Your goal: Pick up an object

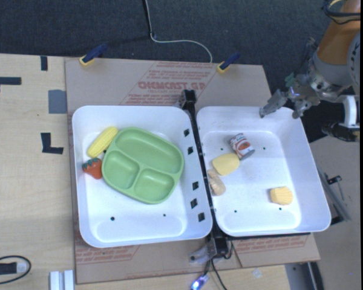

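Up at the upper right of the frame, your tool [282, 106] hung over the far right corner of the right bin [302, 162], with its two fingers spread apart and nothing between them. You had four things lying in that bin: a small red-and-white can [241, 145] near the middle, a pale yellow piece [225, 164] just below it, a tan piece [216, 184] against the left wall, and a yellow piece [281, 195] toward the lower right, well apart from the others. Your left bin [133, 225] held a green divided plate [142, 164], with a toy corn cob [102, 141] and a red toy [93, 168] beside its left edge. Both bins sat on the counter [24, 186].
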Available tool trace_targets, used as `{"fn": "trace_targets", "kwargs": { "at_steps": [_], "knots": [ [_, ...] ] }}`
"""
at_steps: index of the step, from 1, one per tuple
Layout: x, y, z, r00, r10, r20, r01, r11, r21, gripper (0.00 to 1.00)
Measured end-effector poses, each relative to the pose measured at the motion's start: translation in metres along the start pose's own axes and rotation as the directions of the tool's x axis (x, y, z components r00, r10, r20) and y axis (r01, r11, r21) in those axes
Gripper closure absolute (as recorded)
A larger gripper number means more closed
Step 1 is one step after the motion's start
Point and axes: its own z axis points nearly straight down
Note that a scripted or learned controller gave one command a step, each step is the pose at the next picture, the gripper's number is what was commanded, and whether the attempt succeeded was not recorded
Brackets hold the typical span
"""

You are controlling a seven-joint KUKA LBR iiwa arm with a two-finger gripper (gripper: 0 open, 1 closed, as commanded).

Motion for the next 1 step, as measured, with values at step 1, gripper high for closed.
{"fn": "trace_targets", "kwargs": {
  "at_steps": [1],
  "knots": [
    [0.0809, -0.0376, 0.1301, 1.000, -0.005, -0.005, 0.005, 1.000, 0.011, 0.00]
  ]
}}
